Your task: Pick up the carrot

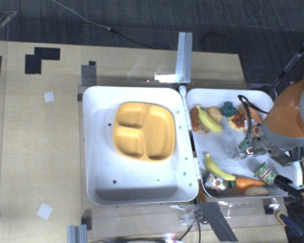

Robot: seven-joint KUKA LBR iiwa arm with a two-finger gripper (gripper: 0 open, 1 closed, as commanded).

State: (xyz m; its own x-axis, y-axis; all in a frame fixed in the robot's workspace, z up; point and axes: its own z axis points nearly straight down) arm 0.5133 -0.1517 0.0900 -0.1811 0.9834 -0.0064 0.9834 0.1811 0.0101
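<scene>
Though its opening cannot be told, the tool (244, 148) hovers in the right bin (289, 191) — above the carrot (248, 182).

Two bananas (211, 119) (220, 171), one carrot (249, 181)

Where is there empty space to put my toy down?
The left bin has bare white floor all around the yellow plate, widest along its near edge. The right bin is crowded: bananas, carrot and the gripper.
</scene>
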